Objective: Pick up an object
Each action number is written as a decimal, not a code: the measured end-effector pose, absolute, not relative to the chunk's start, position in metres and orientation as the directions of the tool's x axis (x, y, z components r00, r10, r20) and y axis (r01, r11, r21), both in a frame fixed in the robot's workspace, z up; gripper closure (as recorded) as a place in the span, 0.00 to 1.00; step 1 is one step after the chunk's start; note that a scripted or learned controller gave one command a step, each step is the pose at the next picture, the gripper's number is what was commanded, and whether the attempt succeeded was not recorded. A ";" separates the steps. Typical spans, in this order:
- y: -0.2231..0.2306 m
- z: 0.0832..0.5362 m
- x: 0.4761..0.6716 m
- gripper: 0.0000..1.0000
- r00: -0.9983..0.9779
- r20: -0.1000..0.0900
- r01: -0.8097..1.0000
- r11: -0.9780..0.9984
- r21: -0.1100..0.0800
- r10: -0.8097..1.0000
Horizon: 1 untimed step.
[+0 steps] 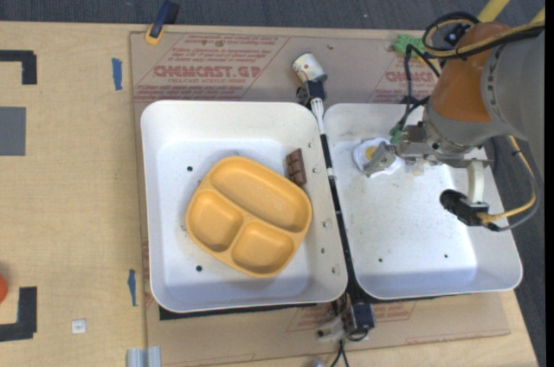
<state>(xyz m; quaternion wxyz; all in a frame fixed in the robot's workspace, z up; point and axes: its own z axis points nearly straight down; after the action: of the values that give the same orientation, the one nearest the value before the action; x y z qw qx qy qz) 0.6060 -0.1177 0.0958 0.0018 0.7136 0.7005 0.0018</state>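
Note:
In the left bin (164, 140) lies a yellow divided plate (249, 215) with three compartments. A small brown block (296, 167) rests beside it, against the bin's right wall. My gripper (379, 160) is low in the right bin (415, 270), near its far left corner, at the end of the grey arm with the orange band (463, 88). A small white and yellow object (370, 153) sits right at the gripper's tip. Whether it is gripped or only touched I cannot tell.
A white and black device (307, 71) stands on the cardboard behind the divider between the bins. A black connector with a yellow cable (463, 208) hangs from the arm over the right bin. Blue tape marks and a blue-yellow clip (161, 21) lie on the bench at left.

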 end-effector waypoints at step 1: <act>-0.097 0.085 0.529 0.00 0.030 0.001 1.000 -0.030 -0.001 1.000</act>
<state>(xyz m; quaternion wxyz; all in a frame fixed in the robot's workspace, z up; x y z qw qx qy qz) 0.5291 -0.0973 0.0851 -0.0008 0.7176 0.6965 -0.0001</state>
